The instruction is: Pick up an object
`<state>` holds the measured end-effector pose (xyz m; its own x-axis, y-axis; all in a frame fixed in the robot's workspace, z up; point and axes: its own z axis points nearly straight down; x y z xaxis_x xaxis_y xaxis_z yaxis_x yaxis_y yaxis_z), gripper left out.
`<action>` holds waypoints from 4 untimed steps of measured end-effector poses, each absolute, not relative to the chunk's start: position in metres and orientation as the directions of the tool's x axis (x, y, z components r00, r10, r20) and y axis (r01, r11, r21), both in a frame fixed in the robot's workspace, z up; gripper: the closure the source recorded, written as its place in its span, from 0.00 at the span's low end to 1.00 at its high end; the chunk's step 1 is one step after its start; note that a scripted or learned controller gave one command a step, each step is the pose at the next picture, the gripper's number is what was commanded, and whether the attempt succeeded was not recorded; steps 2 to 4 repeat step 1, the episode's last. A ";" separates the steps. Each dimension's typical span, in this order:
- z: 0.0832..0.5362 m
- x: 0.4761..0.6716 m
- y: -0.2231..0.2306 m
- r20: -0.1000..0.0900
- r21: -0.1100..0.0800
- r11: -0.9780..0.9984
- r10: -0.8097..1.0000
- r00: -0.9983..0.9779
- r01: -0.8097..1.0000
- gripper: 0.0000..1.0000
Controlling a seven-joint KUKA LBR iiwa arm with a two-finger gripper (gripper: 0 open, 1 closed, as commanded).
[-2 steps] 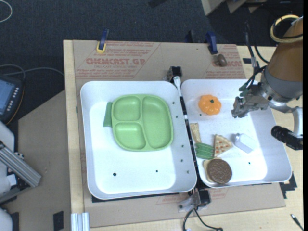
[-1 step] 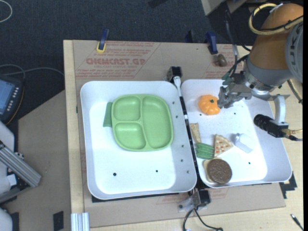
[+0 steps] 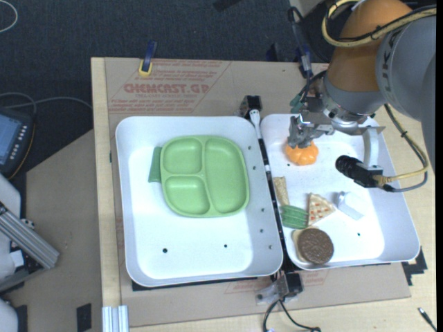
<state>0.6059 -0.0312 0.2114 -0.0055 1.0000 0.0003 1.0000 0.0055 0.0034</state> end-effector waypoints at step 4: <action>0.217 0.619 0.012 0.001 0.004 0.005 1.000 -0.005 1.000 1.00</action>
